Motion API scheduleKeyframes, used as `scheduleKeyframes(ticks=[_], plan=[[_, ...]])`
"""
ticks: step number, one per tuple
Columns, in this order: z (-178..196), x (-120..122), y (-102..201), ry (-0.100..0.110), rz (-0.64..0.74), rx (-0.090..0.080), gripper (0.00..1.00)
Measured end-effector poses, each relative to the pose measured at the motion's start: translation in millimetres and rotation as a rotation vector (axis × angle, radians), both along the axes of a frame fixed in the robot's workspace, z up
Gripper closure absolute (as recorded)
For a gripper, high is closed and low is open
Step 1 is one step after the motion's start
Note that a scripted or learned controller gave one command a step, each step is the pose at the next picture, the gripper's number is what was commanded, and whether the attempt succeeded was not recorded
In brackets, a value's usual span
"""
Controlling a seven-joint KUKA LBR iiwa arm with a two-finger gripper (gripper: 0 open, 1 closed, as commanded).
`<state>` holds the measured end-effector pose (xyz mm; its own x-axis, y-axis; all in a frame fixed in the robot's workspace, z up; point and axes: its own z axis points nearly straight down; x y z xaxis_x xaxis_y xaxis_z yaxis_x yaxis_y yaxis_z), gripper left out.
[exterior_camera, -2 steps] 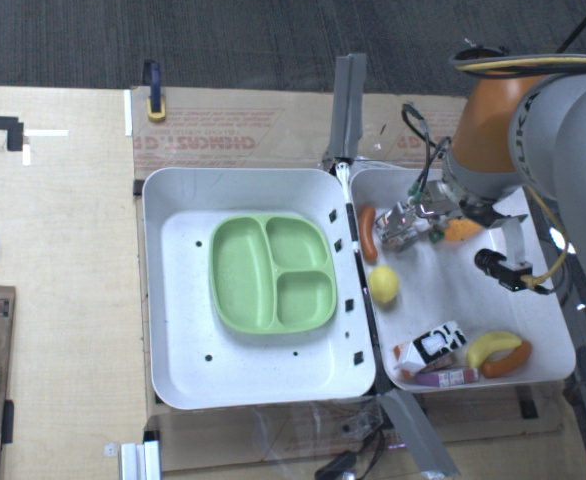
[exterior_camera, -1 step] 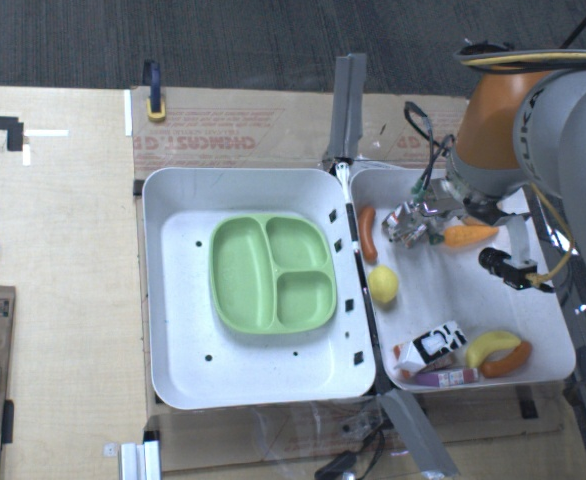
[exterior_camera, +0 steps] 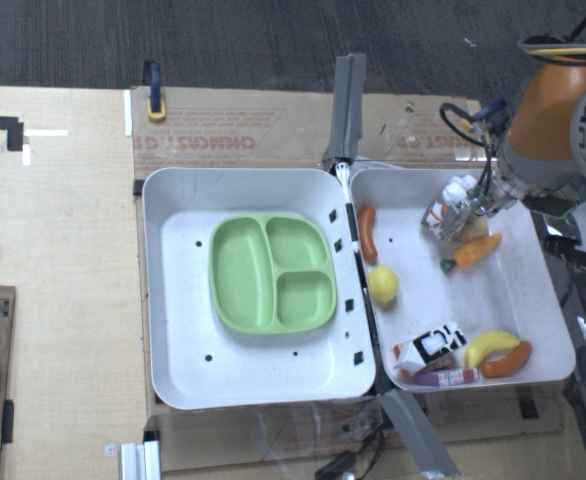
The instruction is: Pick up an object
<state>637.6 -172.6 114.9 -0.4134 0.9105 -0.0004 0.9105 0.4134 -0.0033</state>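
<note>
In the right bin (exterior_camera: 533, 308), a banana (exterior_camera: 492, 346) is seen nearest, then a lemon (exterior_camera: 383, 284) farther back. Farthest, the pincer (exterior_camera: 451, 218) is seen just behind a carrot (exterior_camera: 474, 251); its grip cannot be told.

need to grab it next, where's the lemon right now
The lemon lies in the right bin, near its left wall, just below the red sausage and right of the green divided plate.
</note>
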Motion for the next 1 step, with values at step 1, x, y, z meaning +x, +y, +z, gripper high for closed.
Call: scheduleKeyframes(ticks=[1], plan=[[123.6, 21.6, 53.5, -0.004, -0.307, -0.001, 1.0]])
